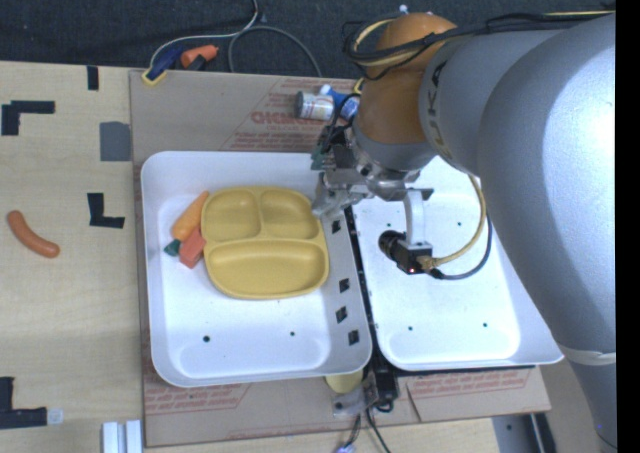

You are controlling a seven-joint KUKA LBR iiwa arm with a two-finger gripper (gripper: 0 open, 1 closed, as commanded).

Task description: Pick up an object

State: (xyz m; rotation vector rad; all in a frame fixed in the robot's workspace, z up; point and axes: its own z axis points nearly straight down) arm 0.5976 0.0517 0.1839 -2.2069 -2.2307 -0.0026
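The gripper (335, 203) hangs over the left bin's (240, 351) right rim, at three o'clock from the yellow divided plate (265, 241); whether it is spread or pressed together, I cannot tell. A toy carrot (187, 226) touches the plate's nine o'clock edge. The bin's six o'clock half lies open. The cardboard's (200, 111) red print is unreadable. An orange sausage (32, 234) lies well apart at nine o'clock.

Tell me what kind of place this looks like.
Probably a robotics lab test bench: a grey arm reaches over two white bins, with toy-like props such as a yellow divided plate and loose cables.
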